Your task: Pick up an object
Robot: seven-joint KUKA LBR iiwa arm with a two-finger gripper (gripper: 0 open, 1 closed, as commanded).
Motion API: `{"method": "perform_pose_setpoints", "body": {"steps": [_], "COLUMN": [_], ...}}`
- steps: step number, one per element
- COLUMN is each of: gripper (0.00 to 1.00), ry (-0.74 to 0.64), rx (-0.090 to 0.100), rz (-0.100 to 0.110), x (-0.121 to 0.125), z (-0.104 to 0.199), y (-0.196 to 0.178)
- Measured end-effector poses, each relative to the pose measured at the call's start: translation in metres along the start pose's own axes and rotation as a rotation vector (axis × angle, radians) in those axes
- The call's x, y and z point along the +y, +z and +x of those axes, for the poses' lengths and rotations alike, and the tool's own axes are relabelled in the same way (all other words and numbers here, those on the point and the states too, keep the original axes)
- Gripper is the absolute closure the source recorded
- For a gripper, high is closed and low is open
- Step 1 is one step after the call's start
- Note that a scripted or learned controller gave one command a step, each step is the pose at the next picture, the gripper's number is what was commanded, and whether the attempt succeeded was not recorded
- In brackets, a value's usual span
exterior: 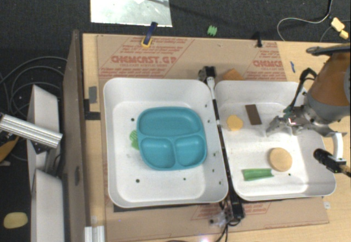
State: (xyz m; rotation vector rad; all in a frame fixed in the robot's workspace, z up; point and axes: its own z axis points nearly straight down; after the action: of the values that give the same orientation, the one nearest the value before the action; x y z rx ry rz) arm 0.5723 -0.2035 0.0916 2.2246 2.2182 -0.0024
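We are working in the right bin (307,183), where four small things lie loose on the white floor. The gripper (281,124) hangs over the upper middle of that bin, pinching nothing that we can make out; whether it is spread or pressed together we cannot tell, since its tip is a small metallic blur from here.

Nearest to it is the brown block (253,114), just to its left, a flat dark rectangle. We judge it stiff and light, best taken across its narrow width. The yellow piece (235,122) sits further left, near the bin's wall; it looks like small toy food, light and probably smooth, so it may slip from a shallow pinch. The tan round disc (280,159) lies below the gripper, thicker and rounded; we would close across its middle, expecting it to roll or skid if caught off-centre. The green stick (257,174) lies beside the disc, to its lower left, nearly touching; we would grasp it across its short axis, away from the disc.

Nothing stands over any of these, though the disc and stick crowd one another. The left bin (118,142) holds a teal divided tray (171,138) with a bit of green (133,138) at its left edge, well apart from us. The counter (164,57) beyond is brown board with printing.
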Motion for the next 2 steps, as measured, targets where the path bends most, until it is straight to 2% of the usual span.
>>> {"method": "perform_pose_setpoints", "body": {"steps": [1,2], "gripper": [0.0,0.0], "ry": [-0.002,-0.012], "rx": [0.004,0.001], "rz": [0.004,-0.007], "x": [-0.082,-0.027], "z": [0.046,0.081], "y": [0.008,-0.003]}}
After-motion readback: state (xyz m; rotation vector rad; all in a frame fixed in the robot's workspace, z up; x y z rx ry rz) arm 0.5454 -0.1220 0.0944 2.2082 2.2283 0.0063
